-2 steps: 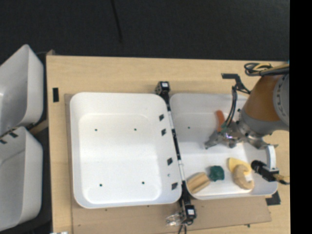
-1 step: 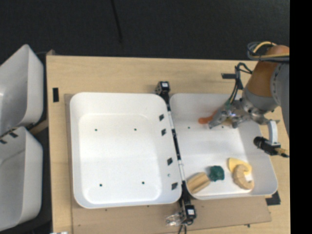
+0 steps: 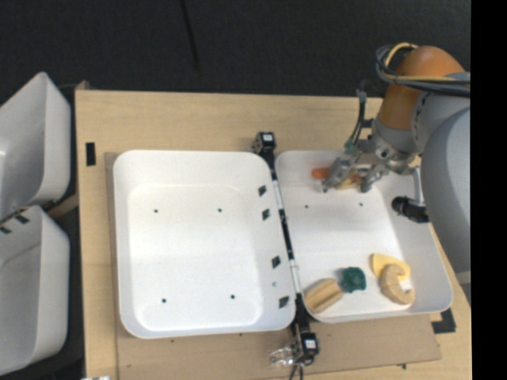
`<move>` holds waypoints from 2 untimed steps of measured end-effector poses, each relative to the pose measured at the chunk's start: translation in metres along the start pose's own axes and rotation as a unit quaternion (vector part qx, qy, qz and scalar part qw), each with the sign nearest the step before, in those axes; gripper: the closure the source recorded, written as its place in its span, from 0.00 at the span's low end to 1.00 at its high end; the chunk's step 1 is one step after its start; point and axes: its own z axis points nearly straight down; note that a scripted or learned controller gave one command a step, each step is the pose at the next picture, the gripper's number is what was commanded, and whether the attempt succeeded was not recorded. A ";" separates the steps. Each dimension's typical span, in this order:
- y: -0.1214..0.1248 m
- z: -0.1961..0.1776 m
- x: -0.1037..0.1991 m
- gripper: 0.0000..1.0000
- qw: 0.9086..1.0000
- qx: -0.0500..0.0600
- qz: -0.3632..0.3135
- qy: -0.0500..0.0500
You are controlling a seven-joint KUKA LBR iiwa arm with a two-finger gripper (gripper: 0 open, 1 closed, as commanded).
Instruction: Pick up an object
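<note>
The pincer [image 3: 351,176] is sitting low in the upper part of the right bin [image 3: 341,220], right of frame centre, over a small orange object [image 3: 321,173] and a tan bit just beside it. Whether the pincer is wide, narrow or gripping anything — cannot tell, the view is too blurred there. The orange object is looking small and light, likely a stiff toy piece; best taken across its narrow width, though it is lying near the bin's upper wall, so room is tight.

Other candidates are lying along the bin's lower edge: a tan wooden block [image 3: 323,294], touching a dark green lump [image 3: 352,279], and a yellow-tan piece [image 3: 394,279] near the lower right corner. The block is looking rigid and flat-sided, the easiest hold. The left bin [image 3: 131,236] is resting on the counter [image 3: 198,121].
</note>
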 end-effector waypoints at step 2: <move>-0.059 -0.001 0.012 1.00 1.000 -0.018 0.001 -0.001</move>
